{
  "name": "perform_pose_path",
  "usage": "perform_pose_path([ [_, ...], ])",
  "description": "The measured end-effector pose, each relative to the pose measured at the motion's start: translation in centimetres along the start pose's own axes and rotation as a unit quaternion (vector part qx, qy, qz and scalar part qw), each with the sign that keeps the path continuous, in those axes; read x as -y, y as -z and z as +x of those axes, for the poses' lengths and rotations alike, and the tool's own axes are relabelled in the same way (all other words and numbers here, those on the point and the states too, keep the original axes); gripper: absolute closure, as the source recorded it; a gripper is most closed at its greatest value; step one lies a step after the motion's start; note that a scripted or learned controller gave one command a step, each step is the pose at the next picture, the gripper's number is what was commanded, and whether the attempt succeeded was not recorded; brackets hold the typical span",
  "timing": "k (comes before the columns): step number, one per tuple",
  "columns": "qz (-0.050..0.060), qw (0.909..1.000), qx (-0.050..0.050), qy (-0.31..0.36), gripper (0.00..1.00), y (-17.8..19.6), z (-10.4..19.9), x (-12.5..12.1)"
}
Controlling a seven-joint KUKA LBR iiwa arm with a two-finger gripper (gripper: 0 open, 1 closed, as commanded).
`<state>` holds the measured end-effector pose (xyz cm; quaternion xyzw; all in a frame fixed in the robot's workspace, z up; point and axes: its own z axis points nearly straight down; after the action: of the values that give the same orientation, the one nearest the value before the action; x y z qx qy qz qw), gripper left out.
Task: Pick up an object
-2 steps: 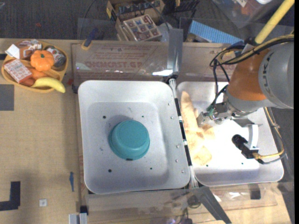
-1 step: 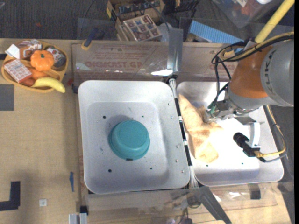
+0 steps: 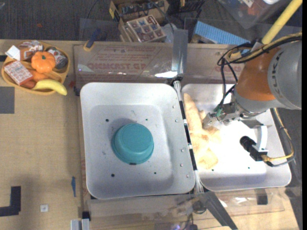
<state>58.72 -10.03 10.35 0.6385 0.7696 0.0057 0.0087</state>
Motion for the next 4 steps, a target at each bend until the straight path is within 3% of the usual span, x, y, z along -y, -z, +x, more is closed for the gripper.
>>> perform_pose_path([
  [3,0.001,0.9973,-0.001,0.074,0.0,-1.0,-0.1,1.1],
  [4,0.007,0.9793,-0.003,0.202,0.0,8.3,2.2,2.3],
])
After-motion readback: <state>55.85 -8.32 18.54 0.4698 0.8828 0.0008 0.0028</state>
